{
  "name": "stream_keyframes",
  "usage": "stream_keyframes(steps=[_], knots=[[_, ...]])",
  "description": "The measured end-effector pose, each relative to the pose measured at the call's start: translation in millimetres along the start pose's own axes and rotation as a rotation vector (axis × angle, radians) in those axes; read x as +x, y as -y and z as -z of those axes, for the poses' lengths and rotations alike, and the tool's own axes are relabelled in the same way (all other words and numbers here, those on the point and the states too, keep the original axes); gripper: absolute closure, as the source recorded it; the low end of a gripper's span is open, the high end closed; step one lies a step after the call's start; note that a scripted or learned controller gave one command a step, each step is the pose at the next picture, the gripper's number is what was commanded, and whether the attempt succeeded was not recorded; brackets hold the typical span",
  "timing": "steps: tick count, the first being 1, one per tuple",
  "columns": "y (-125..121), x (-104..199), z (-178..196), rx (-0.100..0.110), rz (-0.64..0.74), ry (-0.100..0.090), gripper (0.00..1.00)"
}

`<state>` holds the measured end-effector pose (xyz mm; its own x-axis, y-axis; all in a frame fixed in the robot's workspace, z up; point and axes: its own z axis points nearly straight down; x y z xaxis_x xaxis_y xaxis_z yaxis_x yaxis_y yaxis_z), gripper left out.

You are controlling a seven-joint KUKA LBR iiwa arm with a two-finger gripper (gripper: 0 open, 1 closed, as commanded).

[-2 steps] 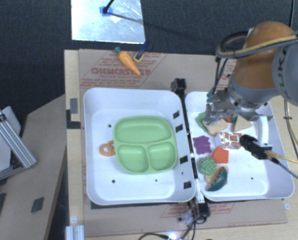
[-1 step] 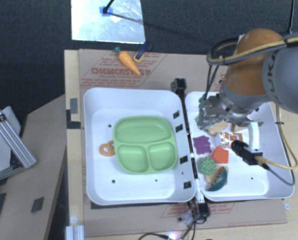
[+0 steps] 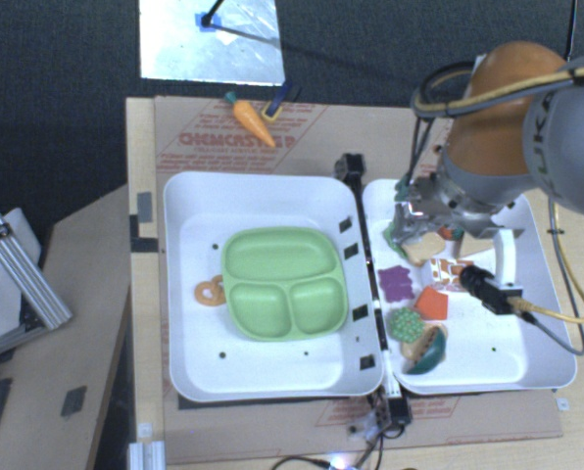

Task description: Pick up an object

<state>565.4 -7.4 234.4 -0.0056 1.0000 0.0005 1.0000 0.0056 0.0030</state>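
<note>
From above, the gripper hangs low over the far part of the right bin; its grip state cannot be told. Just nearer lie a purple piece, an orange block and a green floret. The left bin holds a green divided plate.

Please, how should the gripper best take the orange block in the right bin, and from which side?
Probably from straight above, closing across two opposite flat sides of the orange block. It lies flat on the right bin floor. The broccoli-like green piece sits close at its lower left and the purple piece at its upper left, so grip along the freer direction.
</note>
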Motion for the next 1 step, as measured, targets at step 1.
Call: stream_keyframes(steps=[1], knots=[[-0.4, -1.0, -19.2, 0.004, -0.004, 0.001, 1.0]])
